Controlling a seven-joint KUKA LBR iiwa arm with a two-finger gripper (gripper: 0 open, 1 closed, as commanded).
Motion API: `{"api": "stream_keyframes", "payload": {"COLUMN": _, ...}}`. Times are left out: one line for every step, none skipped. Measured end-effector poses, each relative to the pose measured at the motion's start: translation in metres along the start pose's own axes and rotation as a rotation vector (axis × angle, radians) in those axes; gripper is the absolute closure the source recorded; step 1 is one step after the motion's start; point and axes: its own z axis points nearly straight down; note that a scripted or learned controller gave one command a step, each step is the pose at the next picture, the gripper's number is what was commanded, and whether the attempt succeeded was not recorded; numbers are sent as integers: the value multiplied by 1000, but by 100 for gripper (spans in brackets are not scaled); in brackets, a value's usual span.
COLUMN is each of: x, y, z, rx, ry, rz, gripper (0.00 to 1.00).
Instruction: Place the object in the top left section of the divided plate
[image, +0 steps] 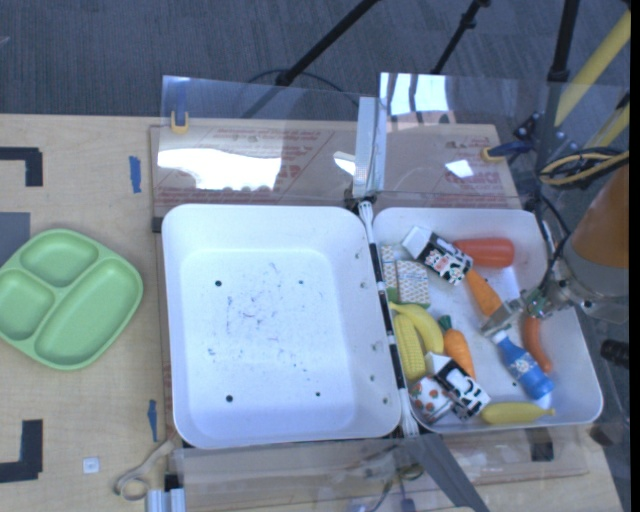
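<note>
camera view | hand (512, 318) fingers apart in right bin (585, 375) | divided plate (68, 297) left

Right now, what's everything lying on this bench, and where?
Plate: one, green, divided, far left on the bench.
Bins: two, white, side by side.
Bananas: two, yellow, right bin.
Carrots: three, orange, right bin.
Cow toys: two, black and white, right bin.
Bottle: one, blue and white, right bin.
Red tube: one, right bin's far side.
Hand: one, over the right bin.
</note>
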Motion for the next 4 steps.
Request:
{"api": "stream_keyframes", "payload": {"x": -28, "y": 90, "z": 0, "rx": -3, "ry": 2, "rz": 312, "gripper": 0}}
{"api": "stream_keyframes", "payload": {"x": -35, "y": 111, "z": -49, "rx": 2, "ry": -15, "rz": 145, "gripper": 0}}
{"api": "stream_keyframes", "payload": {"x": -10, "y": 60, "z": -7, "rx": -17, "ry": -16, "rz": 381, "gripper": 0}}
{"api": "stream_keyframes", "payload": {"x": 3, "y": 67, "z": -4, "rx": -10, "ry": -16, "rz": 378, "gripper": 0}}
